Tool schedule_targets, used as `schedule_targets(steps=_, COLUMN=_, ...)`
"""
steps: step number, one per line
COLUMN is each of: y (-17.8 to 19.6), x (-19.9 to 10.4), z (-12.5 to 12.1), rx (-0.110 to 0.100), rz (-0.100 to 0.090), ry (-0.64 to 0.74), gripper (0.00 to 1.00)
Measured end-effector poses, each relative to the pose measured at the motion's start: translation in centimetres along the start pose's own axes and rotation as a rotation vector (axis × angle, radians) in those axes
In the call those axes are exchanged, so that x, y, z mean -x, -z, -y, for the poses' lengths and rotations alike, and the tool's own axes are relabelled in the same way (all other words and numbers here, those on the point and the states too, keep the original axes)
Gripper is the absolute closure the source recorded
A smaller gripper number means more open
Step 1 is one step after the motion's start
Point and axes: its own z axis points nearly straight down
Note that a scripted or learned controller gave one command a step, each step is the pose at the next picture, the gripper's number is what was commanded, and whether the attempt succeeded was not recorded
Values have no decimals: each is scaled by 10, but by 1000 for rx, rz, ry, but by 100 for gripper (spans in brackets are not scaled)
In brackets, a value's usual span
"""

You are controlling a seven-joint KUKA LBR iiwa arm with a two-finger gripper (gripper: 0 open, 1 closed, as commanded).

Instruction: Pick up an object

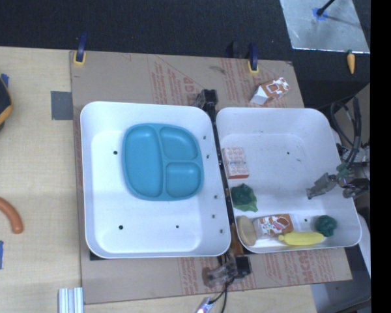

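Hovering at the right bin's [283, 117] right edge with nothing visibly held, the gripper [322, 186] is in its approach step, fingers' spread impossible to tell, and next must descend onto a target like the nearby dark green object [325, 225].

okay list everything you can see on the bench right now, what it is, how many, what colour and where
bins: 2, white, side by side on the bench
divided plate: 1, light blue, left bin
small carton: 1, white and red, right bin, by its left wall
leafy toy: 1, green, right bin, below that carton
packet: 1, white and red, right bin, near front edge
banana: 1, yellow, beside the packet
round item: 1, dark green, right bin front corner
carton: 1, white and orange, behind right bin
sausage: 1, orange, bench far left
claw: 1, grey, over right bin's right side
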Motion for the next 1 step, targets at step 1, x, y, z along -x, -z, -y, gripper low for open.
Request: schedule_targets(steps=1, y=10, x=0, z=0, rx=-1, rz=0, ry=4, gripper=100)
